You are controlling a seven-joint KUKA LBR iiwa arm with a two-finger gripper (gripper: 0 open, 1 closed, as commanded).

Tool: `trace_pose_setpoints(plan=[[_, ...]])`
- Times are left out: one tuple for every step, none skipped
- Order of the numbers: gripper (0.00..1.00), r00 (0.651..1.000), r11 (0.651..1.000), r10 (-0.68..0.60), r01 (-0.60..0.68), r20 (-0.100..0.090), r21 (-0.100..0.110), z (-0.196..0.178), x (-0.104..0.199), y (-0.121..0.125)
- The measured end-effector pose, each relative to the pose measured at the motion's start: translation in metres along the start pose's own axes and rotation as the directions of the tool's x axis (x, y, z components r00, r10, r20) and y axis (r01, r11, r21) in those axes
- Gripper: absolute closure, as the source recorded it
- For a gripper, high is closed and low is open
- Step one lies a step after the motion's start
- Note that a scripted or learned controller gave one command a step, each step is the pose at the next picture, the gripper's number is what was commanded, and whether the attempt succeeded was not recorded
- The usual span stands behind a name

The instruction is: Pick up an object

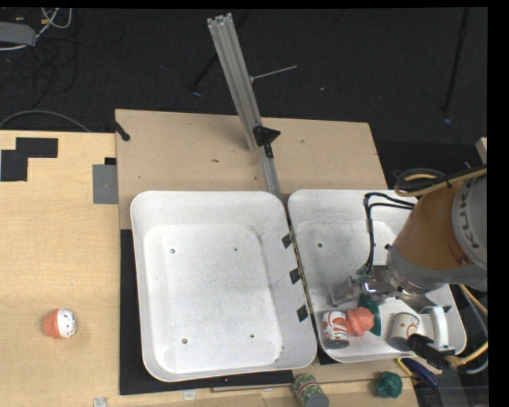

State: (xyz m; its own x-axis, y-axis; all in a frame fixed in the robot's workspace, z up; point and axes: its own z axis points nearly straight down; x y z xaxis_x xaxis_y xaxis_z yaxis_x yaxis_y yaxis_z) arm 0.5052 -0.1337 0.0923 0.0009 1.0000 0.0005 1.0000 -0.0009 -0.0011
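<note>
Two white bins sit side by side on the counter [238, 143]. Camera view: the left bin [208, 282] holds nothing visible. The right bin [334, 222] carries a red-and-white can [335, 327], an orange lump [360, 319] and a white cup [405, 325] along its near edge. The tool [367, 288] hangs just above them; its state cannot be told. Judged step: approach to grasp. Next move calls for a descent centred on one object.

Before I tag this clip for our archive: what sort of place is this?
Probably a robotics lab: two white bins on a plywood bench, a metal rail overhead, loose cables on the dark floor.
</note>
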Motion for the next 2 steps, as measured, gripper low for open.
trace_pose_setpoints(plan=[[1.00,1.000,1.000,0.004,-0.004,-0.001,0.002,-0.011,-0.001,-0.001],[1.00,1.000,1.000,0.005,-0.005,0.001,-0.002,-0.067,-0.006,-0.009]])
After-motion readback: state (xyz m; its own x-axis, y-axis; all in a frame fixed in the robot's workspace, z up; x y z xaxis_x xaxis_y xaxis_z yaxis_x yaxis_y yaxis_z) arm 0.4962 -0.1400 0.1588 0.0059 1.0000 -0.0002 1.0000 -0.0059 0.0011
